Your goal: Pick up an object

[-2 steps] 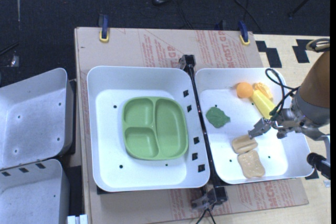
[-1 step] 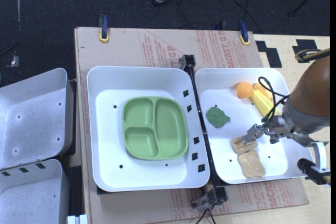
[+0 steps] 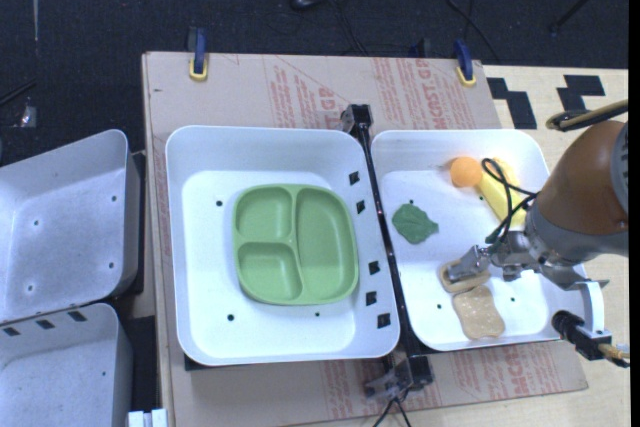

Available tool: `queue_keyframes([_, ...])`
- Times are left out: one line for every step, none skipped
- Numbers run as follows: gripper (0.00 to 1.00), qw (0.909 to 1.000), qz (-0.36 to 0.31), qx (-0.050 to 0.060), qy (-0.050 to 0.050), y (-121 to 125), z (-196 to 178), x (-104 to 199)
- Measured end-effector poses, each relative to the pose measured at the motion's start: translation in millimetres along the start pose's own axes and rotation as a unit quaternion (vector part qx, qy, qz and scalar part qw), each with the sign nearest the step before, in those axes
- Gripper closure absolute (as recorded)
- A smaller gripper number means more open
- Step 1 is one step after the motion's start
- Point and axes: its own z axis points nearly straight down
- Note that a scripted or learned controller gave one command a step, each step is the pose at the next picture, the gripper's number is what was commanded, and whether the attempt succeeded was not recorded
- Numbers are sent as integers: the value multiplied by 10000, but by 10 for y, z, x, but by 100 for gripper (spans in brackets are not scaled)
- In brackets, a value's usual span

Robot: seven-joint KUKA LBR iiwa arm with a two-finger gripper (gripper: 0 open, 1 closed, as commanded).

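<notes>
Bins sit side by side on the table (image 3: 260, 80). Left bin (image 3: 190, 215), well to the left of the end effector, contains a green divided plate (image 3: 297, 244). Right bin (image 3: 420, 155) contains a green leaf-shaped piece (image 3: 414, 223) up-left of the end effector (image 3: 462, 270), and a beige flat piece (image 3: 478, 311) directly below it, apparently touching. An orange ball (image 3: 464, 172) and a yellow banana (image 3: 497, 192) lie above. End effector state: cannot tell.
</notes>
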Motion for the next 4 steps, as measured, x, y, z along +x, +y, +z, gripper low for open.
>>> queue_keyframes([100,10000,-4,-35,-4,23,-128,7])
queue_keyframes([100,10000,-24,-1,-7,52,-542,-2])
queue_keyframes([100,10000,-25,-6,-9,96,-967,-31])
queue_keyframes([100,10000,-25,-10,-12,91,-1388,-67])
